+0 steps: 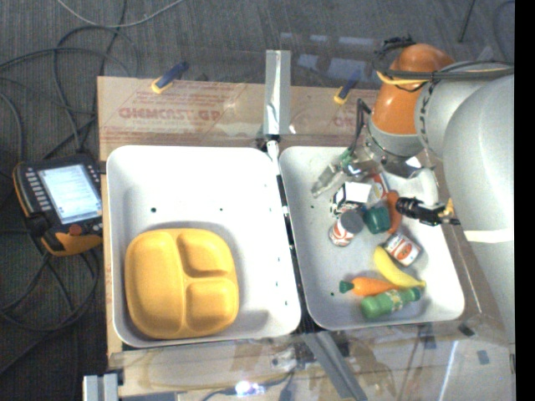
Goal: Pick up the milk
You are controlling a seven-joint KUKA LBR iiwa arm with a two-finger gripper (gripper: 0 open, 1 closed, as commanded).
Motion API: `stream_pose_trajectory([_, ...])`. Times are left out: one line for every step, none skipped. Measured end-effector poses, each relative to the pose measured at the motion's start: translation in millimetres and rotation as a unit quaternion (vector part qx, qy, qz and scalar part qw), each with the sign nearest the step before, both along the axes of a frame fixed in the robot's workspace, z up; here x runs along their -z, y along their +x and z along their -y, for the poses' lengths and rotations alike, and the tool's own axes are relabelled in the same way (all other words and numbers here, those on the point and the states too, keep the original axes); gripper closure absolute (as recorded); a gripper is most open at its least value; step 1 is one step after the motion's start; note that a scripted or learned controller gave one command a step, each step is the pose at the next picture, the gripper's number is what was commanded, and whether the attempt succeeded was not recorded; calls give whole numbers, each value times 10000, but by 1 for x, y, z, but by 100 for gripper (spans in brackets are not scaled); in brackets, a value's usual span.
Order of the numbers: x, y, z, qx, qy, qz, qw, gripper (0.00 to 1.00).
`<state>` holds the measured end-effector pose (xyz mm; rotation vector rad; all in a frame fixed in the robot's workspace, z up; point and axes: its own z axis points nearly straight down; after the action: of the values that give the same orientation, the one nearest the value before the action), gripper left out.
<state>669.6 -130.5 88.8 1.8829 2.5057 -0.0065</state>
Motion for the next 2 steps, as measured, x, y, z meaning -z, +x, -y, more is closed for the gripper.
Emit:
stream_pose_trajectory([0,-15,20,-75,13,25,10000,0])
stream_pose_trajectory([-11,-14,19,-75,22,50,10000,100])
